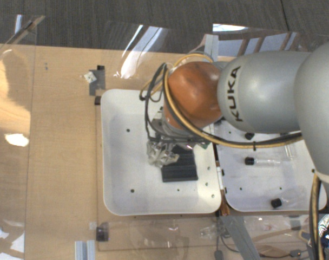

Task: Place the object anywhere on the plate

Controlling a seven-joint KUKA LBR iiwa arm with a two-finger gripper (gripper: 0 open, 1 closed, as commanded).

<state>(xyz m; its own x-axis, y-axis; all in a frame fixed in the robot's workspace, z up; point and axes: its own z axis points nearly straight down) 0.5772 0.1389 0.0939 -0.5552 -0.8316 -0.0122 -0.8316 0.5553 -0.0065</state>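
The pincer (163, 151), grip state unclear, is hovering beside a dark block (179, 164) in the left bin (121, 161); placement looks unfinished.

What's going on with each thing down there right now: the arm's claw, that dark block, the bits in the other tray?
gripper: low over the left bin, at the block's edge.
dark block: lying flat on the left bin floor.
small black piece: lying loose in the right bin.
clear tube: lying flat there, black cap at one end.
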